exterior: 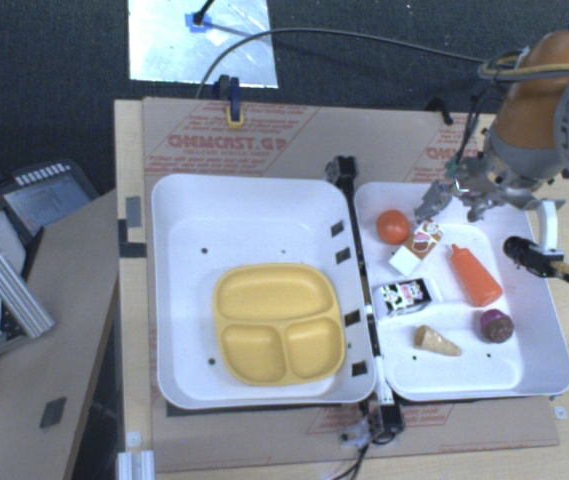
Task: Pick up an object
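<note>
1. Since the gripper (456,200) hangs over the far end of the right bin (539,373) with nothing between its fingers, the pick has, by the look of it, not yet been made, and the arm would do well to settle on one item.
2. The orange-red ball (393,226) lies nearest, just left of the fingertips; a straight descent centred on it suits a round thing that could roll.
3. The small carton (424,240) and white block (405,260) crowd beside the ball, so a wide approach risks nudging them.
4. The orange bottle (475,275), purple fruit (496,325) and cone (436,341) lie more apart.
5. The fingers stand spread and empty, pointing down-left.
6. The arm reaches in from the right, orange band (549,78) above the wrist.
7. The yellow divided tray (278,322) sits in the left bin (179,268).
</note>
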Tool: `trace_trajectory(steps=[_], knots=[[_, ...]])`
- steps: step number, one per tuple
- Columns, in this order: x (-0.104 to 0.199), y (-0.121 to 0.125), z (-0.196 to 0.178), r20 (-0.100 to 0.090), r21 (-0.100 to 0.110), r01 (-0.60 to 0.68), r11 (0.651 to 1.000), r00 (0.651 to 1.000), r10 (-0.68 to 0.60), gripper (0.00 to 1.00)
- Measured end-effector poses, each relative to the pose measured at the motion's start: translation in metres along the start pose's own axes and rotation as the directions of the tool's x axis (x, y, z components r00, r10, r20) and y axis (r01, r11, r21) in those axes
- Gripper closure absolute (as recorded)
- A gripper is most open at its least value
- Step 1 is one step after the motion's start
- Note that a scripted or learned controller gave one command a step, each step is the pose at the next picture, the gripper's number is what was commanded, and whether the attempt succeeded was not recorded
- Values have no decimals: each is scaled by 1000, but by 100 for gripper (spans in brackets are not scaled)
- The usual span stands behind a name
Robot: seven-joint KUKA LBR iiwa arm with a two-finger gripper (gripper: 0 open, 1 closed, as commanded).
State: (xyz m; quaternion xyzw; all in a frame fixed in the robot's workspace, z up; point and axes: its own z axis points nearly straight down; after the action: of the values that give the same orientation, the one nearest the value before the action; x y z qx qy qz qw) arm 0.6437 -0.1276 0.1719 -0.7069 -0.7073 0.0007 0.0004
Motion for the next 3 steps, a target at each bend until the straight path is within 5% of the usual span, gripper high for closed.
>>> trace_trajectory(steps=[1,2,3], knots=[[0,5,42,0,-2,1,1000,1000,-1,0],[0,7,28,1,-6,1,1000,1000,-1,100],[4,8,-17,1,-8,4,1000,1000,-4,100]])
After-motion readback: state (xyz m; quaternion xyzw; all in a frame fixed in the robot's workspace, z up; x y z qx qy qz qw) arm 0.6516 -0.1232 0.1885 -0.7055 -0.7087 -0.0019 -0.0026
